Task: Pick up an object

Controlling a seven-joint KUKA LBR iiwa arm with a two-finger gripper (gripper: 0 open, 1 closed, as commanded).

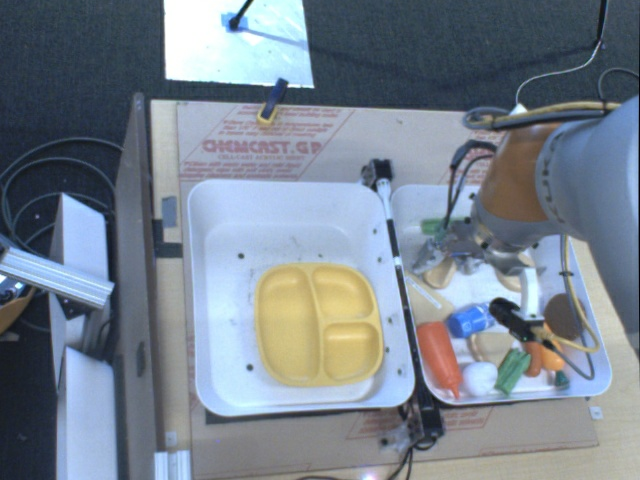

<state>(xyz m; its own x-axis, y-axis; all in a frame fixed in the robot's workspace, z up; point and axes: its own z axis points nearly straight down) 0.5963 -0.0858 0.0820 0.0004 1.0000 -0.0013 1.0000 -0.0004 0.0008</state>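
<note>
My gripper point(436, 259) hangs low over the far left part of the right bin point(404, 200), with the grey arm and its orange band reaching in from the right. A small green piece point(432, 226) lies just behind it and a beige thing point(467, 266) just to its right. Nearer the front lie an orange carrot-like toy point(438, 356), a blue toy point(468, 320), a white ball point(480, 376), a green toy point(512, 369) and a brown disc point(563, 318). The arm hides part of the bin's back.
The left bin point(215, 218) holds a yellow divided plate point(320, 323). A black divider bar point(392, 238) runs between the two bins. Cardboard point(300, 138) lines the bench behind them.
</note>
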